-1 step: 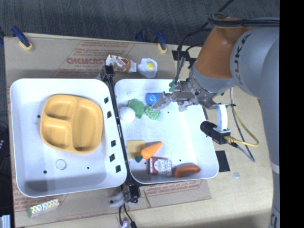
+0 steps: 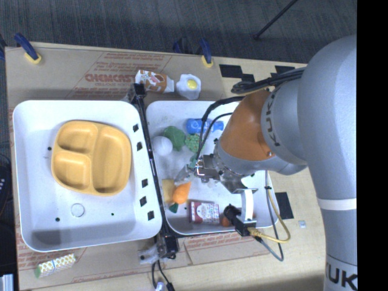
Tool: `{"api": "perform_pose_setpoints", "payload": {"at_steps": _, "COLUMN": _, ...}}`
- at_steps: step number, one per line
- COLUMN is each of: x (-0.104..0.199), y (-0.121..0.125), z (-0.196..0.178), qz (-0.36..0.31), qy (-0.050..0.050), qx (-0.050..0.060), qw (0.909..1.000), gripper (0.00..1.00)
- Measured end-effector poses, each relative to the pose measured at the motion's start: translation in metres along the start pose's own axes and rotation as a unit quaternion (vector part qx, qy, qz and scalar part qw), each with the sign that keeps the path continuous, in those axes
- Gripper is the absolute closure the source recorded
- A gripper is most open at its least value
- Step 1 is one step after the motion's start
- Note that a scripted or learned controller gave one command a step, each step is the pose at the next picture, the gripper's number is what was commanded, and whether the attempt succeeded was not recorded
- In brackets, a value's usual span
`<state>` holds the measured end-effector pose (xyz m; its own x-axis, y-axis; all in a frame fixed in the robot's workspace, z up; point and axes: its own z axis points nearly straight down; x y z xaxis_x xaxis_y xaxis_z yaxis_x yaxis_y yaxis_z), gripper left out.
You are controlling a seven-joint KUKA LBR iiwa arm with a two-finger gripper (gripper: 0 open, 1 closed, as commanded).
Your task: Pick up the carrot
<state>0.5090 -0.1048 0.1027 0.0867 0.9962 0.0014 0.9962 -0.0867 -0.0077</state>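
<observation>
The carrot [image 2: 180,193] is a small orange piece with a green top. It lies in the right bin [image 2: 267,220], near that bin's left wall and front half. My gripper [image 2: 195,170] hangs just above and to the right of the carrot, close to its upper end. The grey arm with its orange band [image 2: 245,132] covers the right half of the bin. The carrot shows in full and I see nothing gripping it.
Around the carrot lie a yellow piece [image 2: 167,190], a red-labelled packet [image 2: 203,211], a white ball [image 2: 162,145], green broccoli [image 2: 176,136] and a blue item [image 2: 194,126]. The left bin [image 2: 36,223] holds a yellow divided plate [image 2: 91,156]. A small bottle [image 2: 151,80] stands behind the bins.
</observation>
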Motion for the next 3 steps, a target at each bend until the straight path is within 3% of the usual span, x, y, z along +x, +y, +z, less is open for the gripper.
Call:
{"api": "perform_pose_setpoints", "payload": {"at_steps": 1, "x": 0.011, "y": -0.03, "z": 0.012, "qz": 0.099, "qy": 0.001, "qx": -0.001, "qw": 0.9951, "gripper": 0.0}}
{"api": "perform_pose_setpoints", "payload": {"at_steps": 2, "x": 0.012, "y": -0.03, "z": 0.002, "qz": 0.096, "qy": 0.001, "qx": 0.0, "qw": 0.9954, "gripper": 1.0}}
{"api": "perform_pose_setpoints", "payload": {"at_steps": 3, "x": 0.067, "y": -0.027, "z": -0.097, "qz": 0.246, "qy": 0.001, "qx": -0.002, "qw": 0.9693, "gripper": 1.0}}
